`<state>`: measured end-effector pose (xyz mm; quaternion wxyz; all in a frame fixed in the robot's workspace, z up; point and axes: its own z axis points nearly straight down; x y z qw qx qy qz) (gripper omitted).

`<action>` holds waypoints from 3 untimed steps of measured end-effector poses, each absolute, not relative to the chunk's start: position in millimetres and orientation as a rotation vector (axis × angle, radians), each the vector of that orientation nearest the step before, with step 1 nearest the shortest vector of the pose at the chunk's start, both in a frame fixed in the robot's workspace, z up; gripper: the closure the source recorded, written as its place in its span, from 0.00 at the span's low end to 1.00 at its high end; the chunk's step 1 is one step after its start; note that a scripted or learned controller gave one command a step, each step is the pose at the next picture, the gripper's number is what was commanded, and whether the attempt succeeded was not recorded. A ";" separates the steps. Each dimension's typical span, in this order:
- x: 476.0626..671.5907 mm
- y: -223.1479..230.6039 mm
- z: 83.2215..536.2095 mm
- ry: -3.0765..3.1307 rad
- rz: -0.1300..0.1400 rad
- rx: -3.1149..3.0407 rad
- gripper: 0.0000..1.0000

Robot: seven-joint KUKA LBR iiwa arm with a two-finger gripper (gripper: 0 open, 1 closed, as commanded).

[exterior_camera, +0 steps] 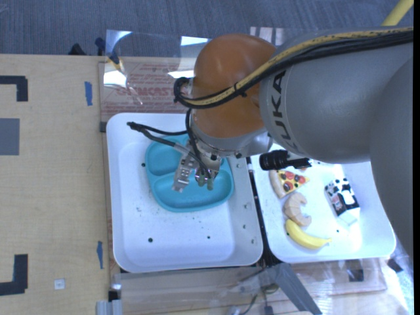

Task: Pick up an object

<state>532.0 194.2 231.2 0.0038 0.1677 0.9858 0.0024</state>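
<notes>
Blue plate [164, 192] with three rounded compartments lies in the left white bin [131, 241], a little toward the far side of it. The colour is a plain light blue, the rim is low and smooth, and the plate looks flat on the bin floor. My gripper [195, 179] hangs over the right half of this plate, just above it or touching it; I cannot tell which. My two fingers [181, 178] point down with a small gap between them, and nothing is between them.

The bin around the plate is white with some small dark specks on its floor. Left of the bin is a pale wooden board [49, 176] with black marks and bits of blue tape. Behind the bin I see blue-grey carpet [98, 5].

Right of the plate stands the second white bin [374, 241]. In it I count one toy pizza slice [287, 181], one pale croissant-like piece [296, 207], one banana [306, 235] and one small black and white object [341, 199]. So there are two bins, one plate and four small items.
</notes>
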 end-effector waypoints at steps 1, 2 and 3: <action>492.7 214.3 222.4 2.972 0.001 1.023 1.00; 479.4 225.4 226.2 2.740 0.003 1.535 1.00; 479.3 205.9 208.8 2.386 -0.004 2.047 1.00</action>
